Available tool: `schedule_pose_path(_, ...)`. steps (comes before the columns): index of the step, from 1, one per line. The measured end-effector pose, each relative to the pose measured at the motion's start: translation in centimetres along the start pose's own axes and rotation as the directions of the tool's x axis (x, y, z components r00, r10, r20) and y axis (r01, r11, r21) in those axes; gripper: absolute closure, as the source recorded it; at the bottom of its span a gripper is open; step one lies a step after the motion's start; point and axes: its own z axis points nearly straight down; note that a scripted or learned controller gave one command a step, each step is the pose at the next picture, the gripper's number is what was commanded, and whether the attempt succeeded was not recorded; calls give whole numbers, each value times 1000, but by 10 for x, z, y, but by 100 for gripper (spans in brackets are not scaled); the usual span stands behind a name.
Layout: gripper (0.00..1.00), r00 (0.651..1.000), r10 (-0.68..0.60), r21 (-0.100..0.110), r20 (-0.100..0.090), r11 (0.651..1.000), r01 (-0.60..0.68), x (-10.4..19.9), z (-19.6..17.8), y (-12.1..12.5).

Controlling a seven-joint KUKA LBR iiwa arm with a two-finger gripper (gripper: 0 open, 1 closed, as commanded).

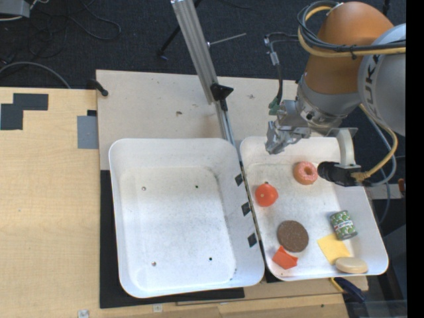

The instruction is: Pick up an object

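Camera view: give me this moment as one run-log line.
gripper: over right bin's far edge, nothing seen held | nearest: pink donut, tomato | left bin: nothing placed

A dark floor (pixel 99 25) with loose cables (pixel 26 8) lies behind the bench. A pale wood table (pixel 46 197) stands left. A slanted metal rail (pixel 199 52) rises from the beige board (pixel 152 105)

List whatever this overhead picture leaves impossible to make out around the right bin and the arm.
- Gripper, camera view: small and blurred, seen from above; whether anything sits in it is unreadable.
- Green can: label too small to read.
- Beige oval piece at the right bin corner: too small to identify.
- Arm: cut off by the picture's top and right.
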Motion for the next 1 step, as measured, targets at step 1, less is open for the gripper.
schedule_pose_path(1, 100, 1000, 1, 3, 1, 1000, -1, 47, 27, -25)
